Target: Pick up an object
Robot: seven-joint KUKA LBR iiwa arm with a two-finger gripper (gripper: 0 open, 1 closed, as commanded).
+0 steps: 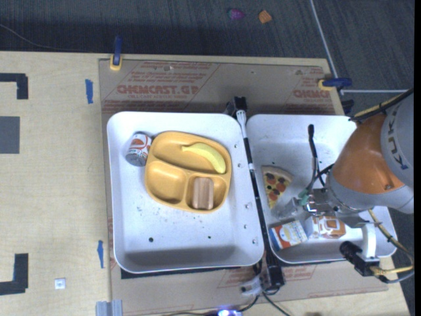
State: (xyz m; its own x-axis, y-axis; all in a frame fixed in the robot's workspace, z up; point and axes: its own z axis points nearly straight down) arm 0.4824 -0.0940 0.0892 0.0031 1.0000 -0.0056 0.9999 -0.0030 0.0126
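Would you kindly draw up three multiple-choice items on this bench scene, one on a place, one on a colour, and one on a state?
1. Where does the banana lie?
A. In the upper compartment of the yellow tray in the left bin
B. On the floor of the right bin
C. On the cardboard outside the bins

2. What colour is the band above the arm's wrist?
A. Blue
B. Orange
C. Green

3. How does the pizza slice lie?
A. Standing on edge against the wall
B. Inside the yellow tray
C. Flat on the floor of the right bin

Answers:
1 A, since the banana curves along the tray's top section.
2 B, since the band is plainly orange against the grey arm.
3 C, since the slice lies flat on the white floor, topping side up.
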